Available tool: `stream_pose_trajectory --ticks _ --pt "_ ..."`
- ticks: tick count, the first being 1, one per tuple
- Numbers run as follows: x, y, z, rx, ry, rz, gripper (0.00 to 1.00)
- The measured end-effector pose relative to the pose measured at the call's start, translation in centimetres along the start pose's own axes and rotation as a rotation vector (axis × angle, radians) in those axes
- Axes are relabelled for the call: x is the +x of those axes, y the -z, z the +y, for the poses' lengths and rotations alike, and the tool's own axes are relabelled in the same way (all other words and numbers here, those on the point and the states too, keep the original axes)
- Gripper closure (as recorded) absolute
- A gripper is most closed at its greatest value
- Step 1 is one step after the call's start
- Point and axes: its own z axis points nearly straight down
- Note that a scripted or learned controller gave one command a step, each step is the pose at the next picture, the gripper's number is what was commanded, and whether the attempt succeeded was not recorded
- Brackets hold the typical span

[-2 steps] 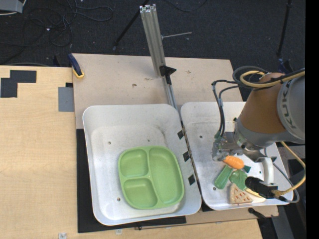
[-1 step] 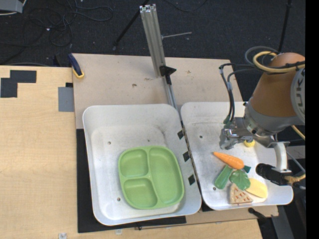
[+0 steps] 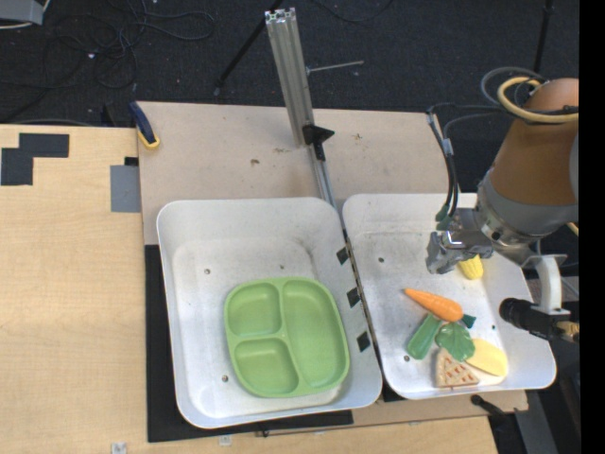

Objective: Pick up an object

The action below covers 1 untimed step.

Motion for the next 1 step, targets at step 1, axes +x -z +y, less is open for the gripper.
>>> stream_pose_trajectory --ticks 1 --pt "5.09 -1.65 2.08 0.003 0.002 0.001 1.0"
